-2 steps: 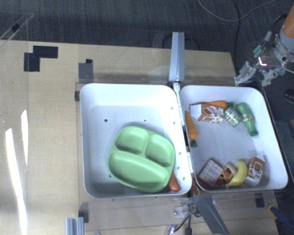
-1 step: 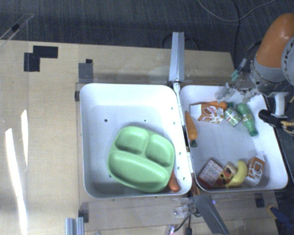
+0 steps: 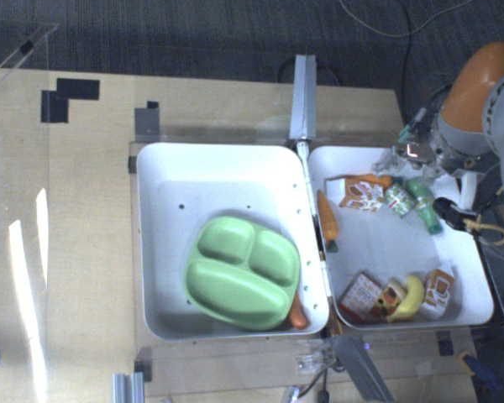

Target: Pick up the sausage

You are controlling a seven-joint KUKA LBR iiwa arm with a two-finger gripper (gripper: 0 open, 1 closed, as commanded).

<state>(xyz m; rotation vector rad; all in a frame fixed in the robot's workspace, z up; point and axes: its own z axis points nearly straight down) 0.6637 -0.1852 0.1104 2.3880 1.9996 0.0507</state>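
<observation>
Sausage point(image 3: 296, 315) and end effector point(image 3: 416, 153) are well apart, at opposite sides of the two bins. The end effector is at the far right corner of the right bin point(image 3: 479, 296), under the grey arm with the orange band. Whether it is open or closed I cannot tell, and I see nothing held in it.

Just below it lie a green bottle point(image 3: 425, 206) and a small green and white can point(image 3: 396, 199). Just to the left of these is an orange and white snack packet point(image 3: 361, 193). Further left, a carrot point(image 3: 326, 217) lies along the wall between the bins. Toward the near side of this bin, a banana point(image 3: 407, 299) rests between a dark red packet point(image 3: 363, 292) and a small carton point(image 3: 438, 287).

Beyond the dividing wall, in the left bin point(image 3: 164, 225), a green divided plate point(image 3: 244, 271) lies tilted. The sausage lies in the near right corner of that bin, touching the edge of the plate. Both bins stand on the light wooden desk point(image 3: 67, 225).
</observation>
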